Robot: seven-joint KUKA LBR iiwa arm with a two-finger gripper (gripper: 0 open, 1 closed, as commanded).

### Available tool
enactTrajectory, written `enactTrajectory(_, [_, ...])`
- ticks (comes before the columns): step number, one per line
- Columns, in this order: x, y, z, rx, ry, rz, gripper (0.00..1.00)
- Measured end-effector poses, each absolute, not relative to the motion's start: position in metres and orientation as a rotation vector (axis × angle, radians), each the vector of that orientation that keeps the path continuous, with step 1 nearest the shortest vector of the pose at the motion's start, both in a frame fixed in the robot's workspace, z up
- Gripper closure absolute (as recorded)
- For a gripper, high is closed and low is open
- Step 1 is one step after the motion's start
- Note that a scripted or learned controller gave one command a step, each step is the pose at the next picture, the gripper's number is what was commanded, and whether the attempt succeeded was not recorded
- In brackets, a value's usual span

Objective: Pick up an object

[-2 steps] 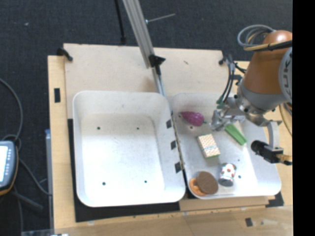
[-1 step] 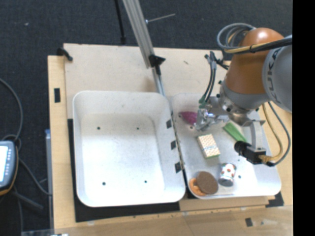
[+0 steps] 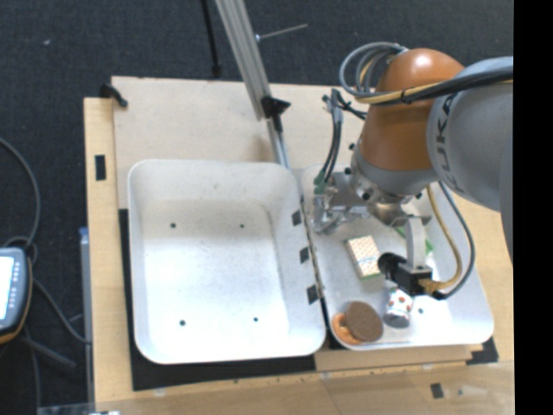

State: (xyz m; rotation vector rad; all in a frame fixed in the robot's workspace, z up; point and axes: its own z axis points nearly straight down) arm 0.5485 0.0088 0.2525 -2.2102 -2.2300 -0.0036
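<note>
Where the right bin [image 3: 471,318] meets the camera's near edge, a brown round disc [image 3: 364,321] lies on an orange one, with a white die-like cube [image 3: 398,303] just beside it. Farther in, a pale patterned block [image 3: 364,255] rests on the bin floor. Above it hangs the gripper [image 3: 333,214], near the divide between the bins; whether it is apart or together I cannot tell. The left bin [image 3: 216,258] sits beside, on the tabletop [image 3: 186,119].
</note>
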Motion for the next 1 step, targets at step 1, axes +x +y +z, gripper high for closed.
enactTrajectory(1, [0.5365,0.0653,0.2595,-2.209,-2.229,-0.003,1.0])
